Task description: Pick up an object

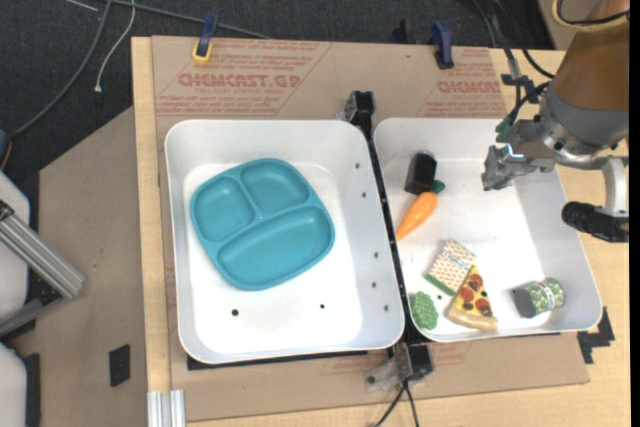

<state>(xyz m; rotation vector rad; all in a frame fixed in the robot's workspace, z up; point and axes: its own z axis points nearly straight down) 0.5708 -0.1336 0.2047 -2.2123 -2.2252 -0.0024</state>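
The gripper (500, 169) hangs over the upper part of the right-hand bin (560, 245), near its back wall, with the grey arm and its orange band coming in from the right. From where I stand I can't make out how the gripper is set, and nothing shows in its hold.

The nearest candidates lie to its left in the picture. A small black block (421, 171) sits close to the bin's left wall, roughly level with the gripper, and just below it, touching or nearly so, lies a toy carrot (418, 212). The carrot's long axis runs on a diagonal, green top up by the black block, pointed end down toward the divider between the bins. I'd judge a grasp across that axis would need the wrist turned to suit.

Further toward the front of the bin is a cluster: a patterned cracker-like square (451, 265), a toy pizza slice (472, 298) touching its lower edge, and a green round piece (424, 309) just beside them at the front-left. A small can (539, 296) lies on its side near the front-right corner, apart from the rest.

The floor between gripper and carrot looks open, so nothing stands in the way of a short move leftward. The left wall and the black block crowd the carrot's top end.

The left bin (190, 155) holds a teal divided plate (263, 222), well apart from the gripper.
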